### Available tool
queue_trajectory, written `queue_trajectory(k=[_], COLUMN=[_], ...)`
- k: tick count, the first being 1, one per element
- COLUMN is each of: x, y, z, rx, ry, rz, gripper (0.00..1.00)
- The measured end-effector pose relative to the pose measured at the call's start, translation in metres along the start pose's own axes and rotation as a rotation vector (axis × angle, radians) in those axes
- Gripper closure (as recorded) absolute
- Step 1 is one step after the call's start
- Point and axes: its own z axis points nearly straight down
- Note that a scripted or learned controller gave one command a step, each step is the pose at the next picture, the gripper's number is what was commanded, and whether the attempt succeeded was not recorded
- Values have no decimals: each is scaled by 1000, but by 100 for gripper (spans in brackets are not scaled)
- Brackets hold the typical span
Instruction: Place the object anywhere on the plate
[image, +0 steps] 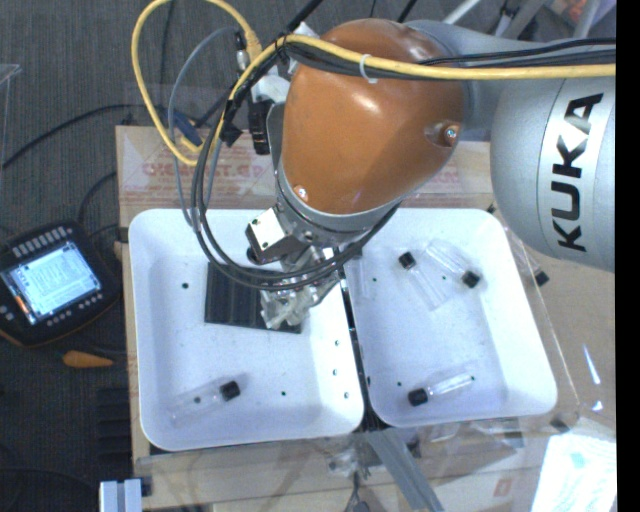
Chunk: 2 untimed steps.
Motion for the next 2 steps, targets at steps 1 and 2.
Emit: queue_trajectory(k=[1, 2], x=[18, -32], y=[5, -18], z=[-40, 118], rx=[2, -2], ry=[-2, 0], rz=[-400, -438], gripper=[100, 100])
